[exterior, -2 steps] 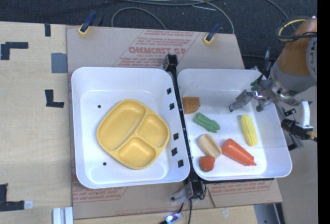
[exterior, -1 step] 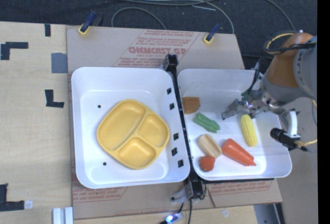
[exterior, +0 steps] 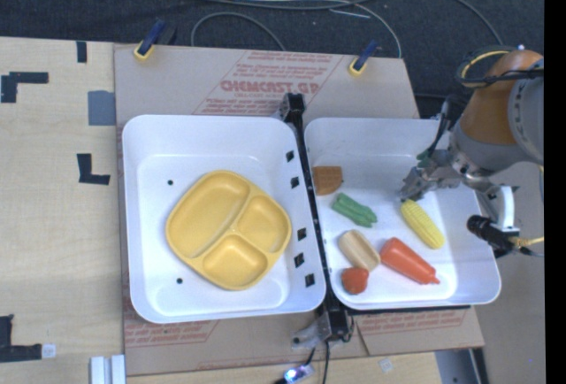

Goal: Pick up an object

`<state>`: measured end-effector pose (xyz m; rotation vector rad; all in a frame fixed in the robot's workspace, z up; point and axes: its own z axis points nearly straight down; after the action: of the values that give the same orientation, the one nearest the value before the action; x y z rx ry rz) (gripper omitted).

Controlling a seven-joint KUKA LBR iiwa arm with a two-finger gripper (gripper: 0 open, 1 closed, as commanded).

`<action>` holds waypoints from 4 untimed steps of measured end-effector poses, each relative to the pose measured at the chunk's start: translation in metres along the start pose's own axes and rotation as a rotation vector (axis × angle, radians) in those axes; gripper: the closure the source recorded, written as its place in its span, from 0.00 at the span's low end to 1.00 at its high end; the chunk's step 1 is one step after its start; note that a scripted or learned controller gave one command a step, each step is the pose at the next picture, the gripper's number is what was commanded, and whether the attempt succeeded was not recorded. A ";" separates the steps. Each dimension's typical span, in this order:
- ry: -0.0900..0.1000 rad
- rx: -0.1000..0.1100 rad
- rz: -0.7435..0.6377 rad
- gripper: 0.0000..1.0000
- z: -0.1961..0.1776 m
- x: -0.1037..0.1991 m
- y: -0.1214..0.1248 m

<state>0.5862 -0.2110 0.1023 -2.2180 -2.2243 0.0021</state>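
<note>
The right bin point(exterior: 371, 136) holds several toy foods: a brown bread slice point(exterior: 327, 180), a green pepper point(exterior: 355, 210), a yellow corn cob point(exterior: 422, 224), a hot dog bun point(exterior: 359, 249), an orange carrot point(exterior: 408, 260) and a red tomato point(exterior: 355, 280). My gripper point(exterior: 416, 187) reaches in from the right and hangs low over the bin, just above the corn cob's upper end. Nothing shows between its fingers.
The left bin point(exterior: 141, 196) carries a yellow divided plate point(exterior: 228, 228). Black clips point(exterior: 292, 106) join the bins along the middle wall. The arm's orange band point(exterior: 495, 99) stands above the right bin's far right side. Cables run over the dark floor behind the bench.
</note>
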 end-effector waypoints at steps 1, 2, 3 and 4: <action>-0.001 -0.005 0.002 1.00 -0.053 -0.002 -0.001; -0.001 -0.006 0.001 1.00 -0.101 0.003 0.008; -0.001 -0.001 0.002 1.00 -0.097 0.003 0.008; 0.002 -0.001 -0.004 1.00 -0.098 0.066 0.021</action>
<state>0.6067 -0.1444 0.1999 -2.2126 -2.2283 -0.0014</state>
